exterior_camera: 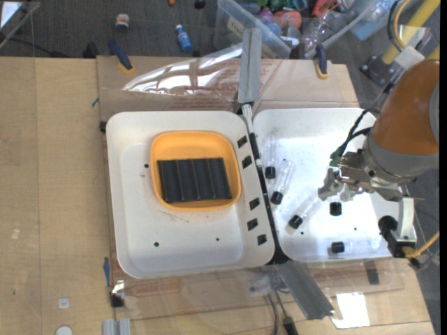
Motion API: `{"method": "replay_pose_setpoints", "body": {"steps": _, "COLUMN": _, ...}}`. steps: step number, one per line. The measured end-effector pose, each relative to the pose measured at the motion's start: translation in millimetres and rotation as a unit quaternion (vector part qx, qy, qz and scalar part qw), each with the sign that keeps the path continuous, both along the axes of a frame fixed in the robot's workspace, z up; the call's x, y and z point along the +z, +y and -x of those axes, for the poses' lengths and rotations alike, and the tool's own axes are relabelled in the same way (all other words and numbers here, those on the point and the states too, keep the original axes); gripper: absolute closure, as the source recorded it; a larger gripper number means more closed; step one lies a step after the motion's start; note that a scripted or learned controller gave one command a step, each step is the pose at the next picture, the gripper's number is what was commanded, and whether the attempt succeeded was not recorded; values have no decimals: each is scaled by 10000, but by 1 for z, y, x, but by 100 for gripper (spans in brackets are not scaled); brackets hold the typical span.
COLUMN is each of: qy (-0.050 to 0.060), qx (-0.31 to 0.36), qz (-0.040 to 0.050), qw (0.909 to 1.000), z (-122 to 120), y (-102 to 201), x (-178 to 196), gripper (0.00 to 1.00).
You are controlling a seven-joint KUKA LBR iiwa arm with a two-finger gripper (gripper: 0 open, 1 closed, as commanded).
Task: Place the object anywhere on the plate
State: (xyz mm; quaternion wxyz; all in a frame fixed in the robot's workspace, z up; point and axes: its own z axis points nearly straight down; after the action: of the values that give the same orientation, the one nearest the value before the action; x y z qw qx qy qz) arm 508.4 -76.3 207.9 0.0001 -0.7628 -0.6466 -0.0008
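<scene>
Orange plate (162,147) is sitting in the left bin (120,208), slightly toward the far side of the bin floor. A black ribbed block (194,180) is lying flat on the plate, covering most of its middle and near part, with the plate's rim showing all around it. The block is lying wholly inside the rim and is not touching the bin floor.

The gripper (340,185) is hanging over the right bin (307,128), well apart from the plate and the block. Nothing is showing as held in it. Whether it is released or clenched cannot be told from this angle. The arm (412,117) is reaching in from the right, its orange band sitting above the grey wrist.

Several clear tubes with black caps are lying on the right bin's floor: one (283,176) near the divider, one (302,213) lying at a slant toward the middle, and one (349,246) along the near wall. A small black piece (336,208) is lying just below the gripper in the view; contact between them cannot be judged.

Both bins are resting side by side on the tan worktop (42,187), meeting at a dark seam (253,187) carrying a row of small black tabs. A clear tub (237,9) of coloured items is standing beyond the far edge of the worktop
</scene>
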Motion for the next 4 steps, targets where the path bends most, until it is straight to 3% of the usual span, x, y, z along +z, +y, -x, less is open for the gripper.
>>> {"method": "replay_pose_setpoints", "body": {"steps": 1, "qy": -9, "qx": 1044, "qz": 12, "qw": 9945, "z": -57, "y": 13, "x": -3, "gripper": 100}}
{"method": "replay_pose_setpoints", "body": {"steps": 2, "qy": -19, "qx": 1910, "qz": 20, "qw": 9816, "z": -106, "y": 23, "x": 31, "gripper": 100}}
{"method": "replay_pose_setpoints", "body": {"steps": 3, "qy": -29, "qx": 2857, "qz": 24, "qw": 9583, "z": -145, "y": 43, "x": 64, "gripper": 100}}
{"method": "replay_pose_setpoints", "body": {"steps": 4, "qy": -32, "qx": 3383, "qz": 28, "qw": 9410, "z": -159, "y": 38, "x": 90, "gripper": 100}}
